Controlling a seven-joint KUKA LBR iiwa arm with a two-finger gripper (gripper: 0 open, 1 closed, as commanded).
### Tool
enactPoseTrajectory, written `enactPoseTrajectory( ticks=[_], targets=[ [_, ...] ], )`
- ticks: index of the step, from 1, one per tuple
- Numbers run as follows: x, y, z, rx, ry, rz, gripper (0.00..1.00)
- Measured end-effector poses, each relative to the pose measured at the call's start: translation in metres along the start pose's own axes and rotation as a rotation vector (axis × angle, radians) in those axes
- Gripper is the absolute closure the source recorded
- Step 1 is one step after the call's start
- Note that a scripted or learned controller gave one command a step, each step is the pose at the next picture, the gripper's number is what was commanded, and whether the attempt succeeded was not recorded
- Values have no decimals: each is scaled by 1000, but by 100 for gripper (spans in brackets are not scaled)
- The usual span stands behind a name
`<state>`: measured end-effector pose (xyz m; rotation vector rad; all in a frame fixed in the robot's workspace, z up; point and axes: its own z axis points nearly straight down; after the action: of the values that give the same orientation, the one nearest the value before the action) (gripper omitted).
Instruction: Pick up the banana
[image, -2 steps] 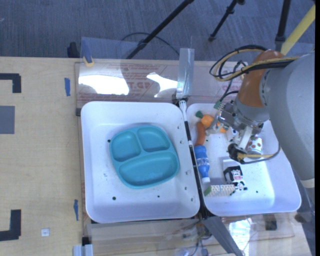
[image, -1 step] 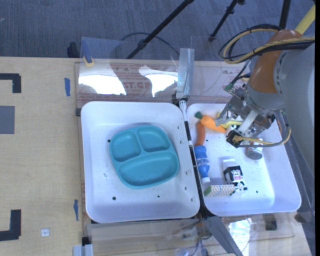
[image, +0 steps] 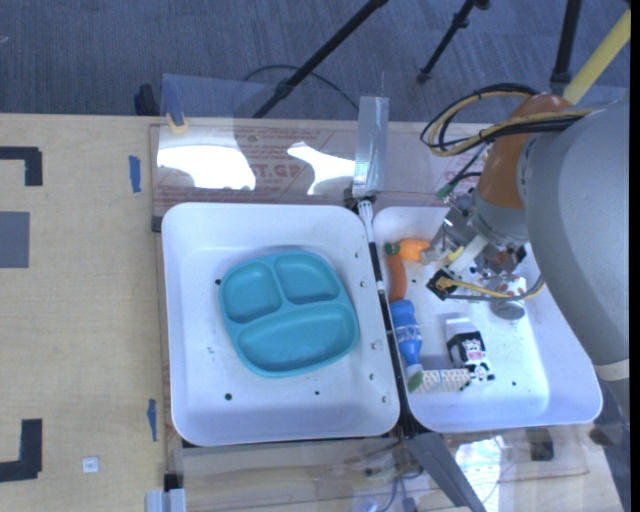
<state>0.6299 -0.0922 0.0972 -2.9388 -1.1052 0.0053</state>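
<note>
At the far left lies the pale bench top (image: 80, 300), with black corner marks and bits of blue tape on it. Next comes the left bin (image: 190, 330), white and shallow, filling the middle of the frame; a teal divided plate (image: 290, 310) lies flat near its centre, three compartments facing up. Right of the seam between the bins sits the right bin (image: 545, 385). Along its left wall an orange carrot-like piece (image: 397, 275) lies lengthwise, and just below it, nearly end to end with it, lies a blue bottle (image: 405, 335). Toward the lower middle of this bin a short pale beaded strip (image: 445, 379) lies crosswise, with a small black-and-white object (image: 470, 350) just above and right of it (too small to identify). In the bin's upper part the gripper (image: 478, 258) hangs low over the floor, below the orange band of the grey arm (image: 575, 220) that comes in from the right edge. Whether the gripper is open or closed cannot be told from this angle, and nothing can be seen held in it. The banana cannot be picked out with certainty: a sliver of yellow (image: 453, 256) shows at the gripper's left side, touching or just beside it, but it could be cable.
</note>
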Motion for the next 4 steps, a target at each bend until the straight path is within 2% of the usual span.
enactPoseTrajectory(
  ticks=[1,2,3,4],
  targets=[
    [-39,-19,11,-2,3,180,0],
    [18,-65,-87,-1,1,308,0],
    [-40,-82,-87,2,-1,404,0],
    [-16,-9,-77,-1,1,490,0]
  ],
)
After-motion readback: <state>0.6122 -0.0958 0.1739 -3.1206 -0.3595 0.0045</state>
